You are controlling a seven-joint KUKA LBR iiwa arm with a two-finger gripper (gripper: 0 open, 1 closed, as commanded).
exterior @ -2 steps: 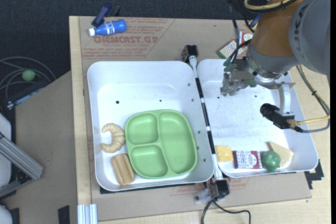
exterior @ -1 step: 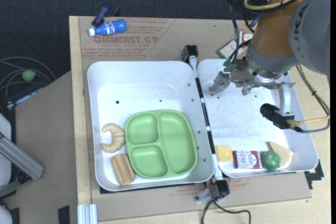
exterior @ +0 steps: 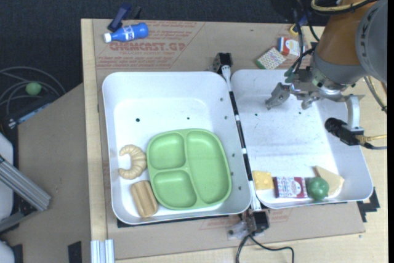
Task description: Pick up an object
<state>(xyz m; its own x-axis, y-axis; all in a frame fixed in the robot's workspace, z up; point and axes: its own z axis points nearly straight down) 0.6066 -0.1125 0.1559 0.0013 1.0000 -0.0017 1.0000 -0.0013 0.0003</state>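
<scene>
My gripper (exterior: 291, 100) hangs over the back part of the right bin (exterior: 289, 138), fingers spread open with nothing between them. Along that bin's front edge lie a yellow cheese cube (exterior: 263, 180), a red and white box (exterior: 290, 187), a green ball (exterior: 318, 188) and a pale cheese wedge (exterior: 332, 178). All of them sit well in front of the gripper. In the left bin (exterior: 160, 95) rest a green divided plate (exterior: 187, 167), a croissant (exterior: 132, 161) and a tan bread stick (exterior: 144, 198).
A blue and white bottle (exterior: 126, 32) lies on the bench behind the left bin. A small patterned card (exterior: 271, 58) and a little box (exterior: 287, 45) sit behind the right bin. A black divider clip (exterior: 223, 61) marks the bins' shared edge.
</scene>
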